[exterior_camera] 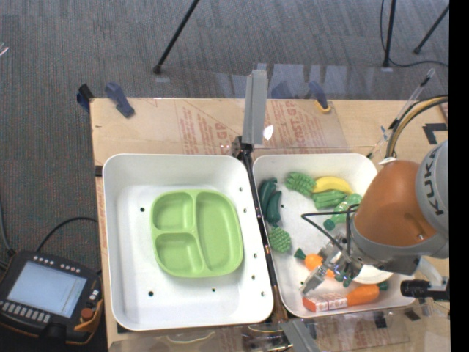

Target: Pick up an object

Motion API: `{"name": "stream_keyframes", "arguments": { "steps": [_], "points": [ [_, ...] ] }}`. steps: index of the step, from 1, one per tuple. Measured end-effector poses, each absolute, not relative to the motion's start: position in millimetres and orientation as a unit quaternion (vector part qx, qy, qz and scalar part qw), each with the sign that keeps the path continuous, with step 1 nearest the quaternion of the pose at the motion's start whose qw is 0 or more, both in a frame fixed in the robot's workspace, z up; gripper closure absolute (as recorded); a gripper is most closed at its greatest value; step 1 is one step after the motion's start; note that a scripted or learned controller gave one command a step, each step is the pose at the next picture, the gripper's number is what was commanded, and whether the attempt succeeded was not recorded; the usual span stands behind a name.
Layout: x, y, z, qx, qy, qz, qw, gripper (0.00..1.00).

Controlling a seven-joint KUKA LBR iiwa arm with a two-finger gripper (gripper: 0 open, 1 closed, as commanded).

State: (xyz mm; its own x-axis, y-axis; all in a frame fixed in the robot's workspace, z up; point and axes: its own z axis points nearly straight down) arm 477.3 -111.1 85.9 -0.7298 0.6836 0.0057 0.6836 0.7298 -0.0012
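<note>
The right bin (pixel 364 161) holds several toy foods. At its back lie a yellow banana (pixel 333 184) and green pieces (pixel 330 199), with a dark green vegetable (pixel 270 200) along the left wall. A knobbly green piece (pixel 280 238) lies lower left. My gripper (pixel 330 273) is down in the front of this bin, right beside a small orange fruit (pixel 312 261). Just in front of it are an orange carrot (pixel 363 295) and a red-and-white box (pixel 325 304). The arm's wrist hides part of a white plate (pixel 375 276).
The left bin (pixel 117 196) holds a light green divided plate (pixel 196 232). A grey upright post (pixel 255 112) stands behind the wall between the bins. Cables run at the right of the bench. A teach pendant (pixel 47 292) lies on the floor at the left.
</note>
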Motion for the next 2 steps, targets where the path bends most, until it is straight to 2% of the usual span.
{"name": "stream_keyframes", "arguments": {
  "steps": [1, 2],
  "points": [
    [474.8, -83.6, 85.9, -0.382, -0.924, -0.0001, 0.003, 0.00],
    [474.4, -88.6, 85.9, -0.592, -0.806, 0.0011, 0.002, 0.00]
  ]
}}
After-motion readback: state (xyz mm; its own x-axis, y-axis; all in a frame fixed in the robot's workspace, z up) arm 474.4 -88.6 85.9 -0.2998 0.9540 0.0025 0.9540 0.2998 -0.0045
